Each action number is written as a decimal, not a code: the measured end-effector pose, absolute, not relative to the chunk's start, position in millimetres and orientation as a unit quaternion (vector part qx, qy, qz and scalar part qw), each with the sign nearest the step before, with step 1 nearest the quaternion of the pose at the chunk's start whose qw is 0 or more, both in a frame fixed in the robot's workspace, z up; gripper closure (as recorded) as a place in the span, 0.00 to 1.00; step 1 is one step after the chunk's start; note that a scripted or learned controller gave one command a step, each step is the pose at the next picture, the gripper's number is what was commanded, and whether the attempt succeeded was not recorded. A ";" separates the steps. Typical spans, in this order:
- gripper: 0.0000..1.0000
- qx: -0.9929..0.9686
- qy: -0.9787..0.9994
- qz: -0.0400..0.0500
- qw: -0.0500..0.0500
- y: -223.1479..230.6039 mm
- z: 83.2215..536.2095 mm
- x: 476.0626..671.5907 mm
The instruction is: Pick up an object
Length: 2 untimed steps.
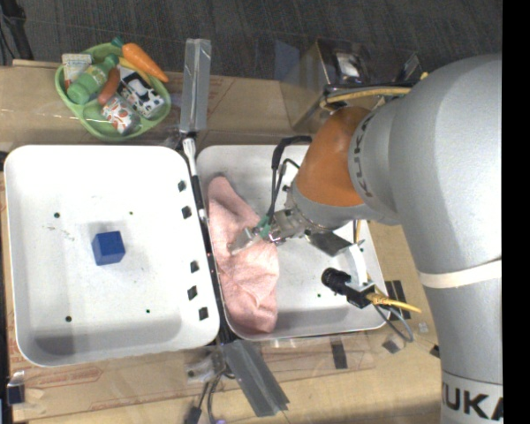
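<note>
One pink cloth (245,254) lies in the right bin (336,323) against its 9 o'clock wall, long axis running 12 to 6. Gripper (263,232) sits over the cloth's middle, touching it; whether it is apart or closed cannot be told.

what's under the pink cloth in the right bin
The pink cloth lies on the right bin's white floor, along its left wall. Whatever may sit beneath it is covered. The gripper is at its middle.

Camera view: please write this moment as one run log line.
arm: over right bin | gripper: at pink cloth | blue cube: left bin
</note>
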<state>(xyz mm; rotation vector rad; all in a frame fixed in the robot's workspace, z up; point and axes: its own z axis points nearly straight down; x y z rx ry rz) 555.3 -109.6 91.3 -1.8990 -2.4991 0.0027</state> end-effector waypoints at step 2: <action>0.00 -0.603 -0.798 0.001 0.003 -108.2 100.5 555.1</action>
